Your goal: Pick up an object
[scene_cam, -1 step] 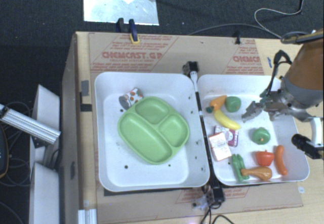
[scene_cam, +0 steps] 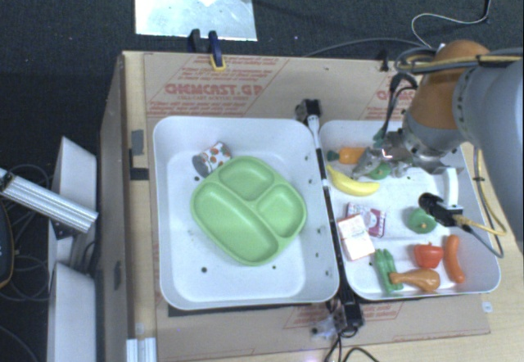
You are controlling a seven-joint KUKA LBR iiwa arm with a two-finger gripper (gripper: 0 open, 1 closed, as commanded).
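The left bin (scene_cam: 166, 213) holds a green divided plate (scene_cam: 248, 209) lying flat near its middle. Just beyond the plate's upper left edge a small spotted cup (scene_cam: 211, 159) lies tipped on its side.

In the right bin (scene_cam: 401, 211), a yellow banana (scene_cam: 352, 183) lies close to the left wall, with a small orange toy (scene_cam: 350, 155) just behind it. The gripper (scene_cam: 383, 157) hangs low over the bin's far part, just right of those two pieces. Nothing can be seen held in it, and whether it is spread or pressed together cannot be told.

Nearer the front, a white and red box (scene_cam: 354, 237) lies beside a pink packet (scene_cam: 370, 219). Right of them are a green stalk-like toy (scene_cam: 385, 270) and a brown chicken drumstick (scene_cam: 416, 278). Then come a round green fruit (scene_cam: 420, 223), a red tomato (scene_cam: 427, 254) and an orange carrot (scene_cam: 453, 259) at the right side. The grey arm (scene_cam: 483, 106) enters from the right above the bin.
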